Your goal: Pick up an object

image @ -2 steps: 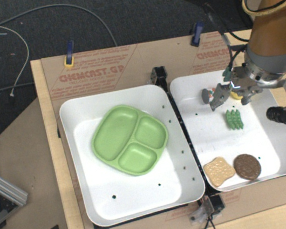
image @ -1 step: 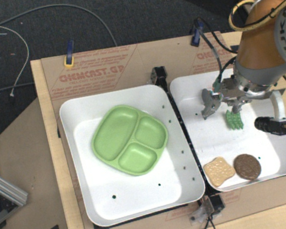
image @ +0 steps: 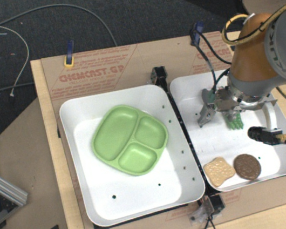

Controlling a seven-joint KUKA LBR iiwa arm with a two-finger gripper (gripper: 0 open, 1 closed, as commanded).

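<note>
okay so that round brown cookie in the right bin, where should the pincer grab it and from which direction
The round brown cookie lies flat near the right bin's front wall, beside the tan square cracker. A straight-down approach likely works best, pinching across its rim front to back. Fingers placed left and right would probably hit the cracker, which sits close on its left.
</note>
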